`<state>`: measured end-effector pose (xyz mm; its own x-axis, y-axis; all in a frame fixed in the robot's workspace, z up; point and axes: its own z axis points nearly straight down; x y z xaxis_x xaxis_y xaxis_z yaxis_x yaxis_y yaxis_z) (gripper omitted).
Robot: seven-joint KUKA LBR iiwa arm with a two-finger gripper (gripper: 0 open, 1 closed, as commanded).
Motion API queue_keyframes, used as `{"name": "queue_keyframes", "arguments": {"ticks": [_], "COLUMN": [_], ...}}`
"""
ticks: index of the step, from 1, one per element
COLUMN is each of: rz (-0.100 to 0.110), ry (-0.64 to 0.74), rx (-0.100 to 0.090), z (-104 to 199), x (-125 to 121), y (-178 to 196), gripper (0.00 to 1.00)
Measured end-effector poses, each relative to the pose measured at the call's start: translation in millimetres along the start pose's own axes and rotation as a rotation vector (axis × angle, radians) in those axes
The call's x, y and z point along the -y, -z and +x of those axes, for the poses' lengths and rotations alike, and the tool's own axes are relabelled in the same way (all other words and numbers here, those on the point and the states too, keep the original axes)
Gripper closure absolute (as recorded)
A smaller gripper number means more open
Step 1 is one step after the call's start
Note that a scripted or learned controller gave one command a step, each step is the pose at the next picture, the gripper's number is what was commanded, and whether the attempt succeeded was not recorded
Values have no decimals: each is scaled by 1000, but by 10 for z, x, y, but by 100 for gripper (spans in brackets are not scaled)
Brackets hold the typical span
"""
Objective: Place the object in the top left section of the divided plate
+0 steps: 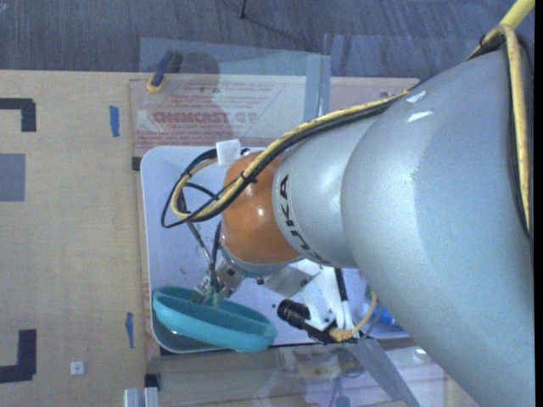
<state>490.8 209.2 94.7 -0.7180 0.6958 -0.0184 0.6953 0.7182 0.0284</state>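
Faint red lettering on the clear sheet (225, 100) above the white bin (161, 193) is too blurred to read; the arm (407, 227) carries partly hidden "KUKA" letters. The teal divided plate (212, 320) sits tilted at the bin's lower edge, right beneath the end effector (210, 293), whose state cannot be told.

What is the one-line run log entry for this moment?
arm: over white bin | gripper: at teal plate | plate: bin's near edge
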Motion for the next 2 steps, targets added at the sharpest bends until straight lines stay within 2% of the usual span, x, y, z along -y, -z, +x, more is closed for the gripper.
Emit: {"name": "queue_keyframes", "arguments": {"ticks": [1, 2], "rz": [22, -26], "ry": [-131, 239], "rx": [-14, 7], "z": [99, 45], "x": [15, -122], "y": [263, 89], "gripper": [0, 0]}}
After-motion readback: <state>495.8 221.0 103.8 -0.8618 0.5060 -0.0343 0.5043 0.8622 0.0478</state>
